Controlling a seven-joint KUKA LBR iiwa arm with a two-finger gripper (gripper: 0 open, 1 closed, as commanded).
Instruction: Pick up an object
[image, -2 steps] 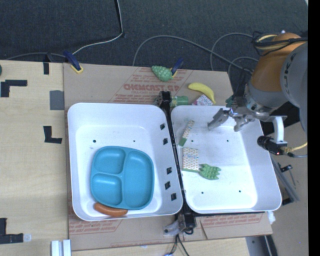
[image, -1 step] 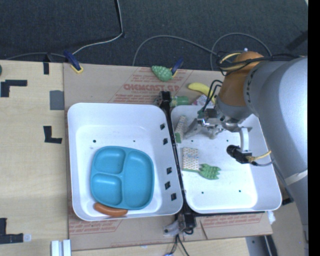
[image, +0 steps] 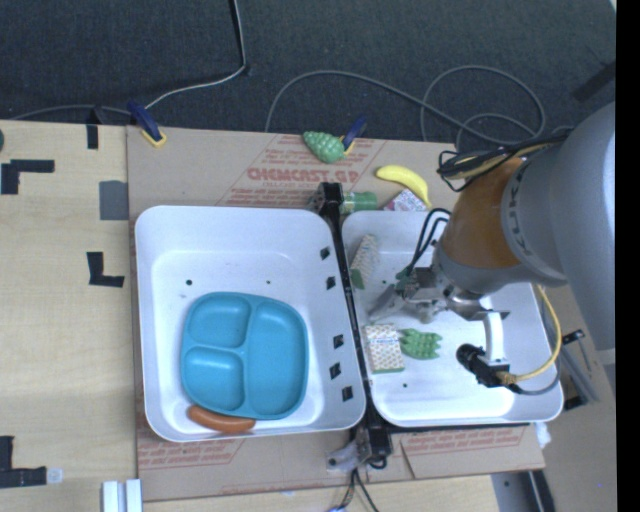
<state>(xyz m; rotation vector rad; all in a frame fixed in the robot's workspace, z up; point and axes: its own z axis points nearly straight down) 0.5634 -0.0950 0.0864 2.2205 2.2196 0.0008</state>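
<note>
My gripper (image: 398, 298) hangs low over the left half of the right bin (image: 520, 400), below the grey arm with its orange band. Just below it lie a green bumpy toy (image: 421, 345) and a small patterned packet (image: 384, 349). A second patterned packet (image: 362, 258) leans against the bin's left wall, up and left of the gripper. I see nothing held in the gripper.
The left bin (image: 160, 250) holds a blue divided plate (image: 245, 354) and an orange sausage (image: 221, 420) at its front edge. Behind the bins, a yellow banana (image: 403, 181) and a green toy (image: 324, 146) lie on the cardboard. Cables run along the back.
</note>
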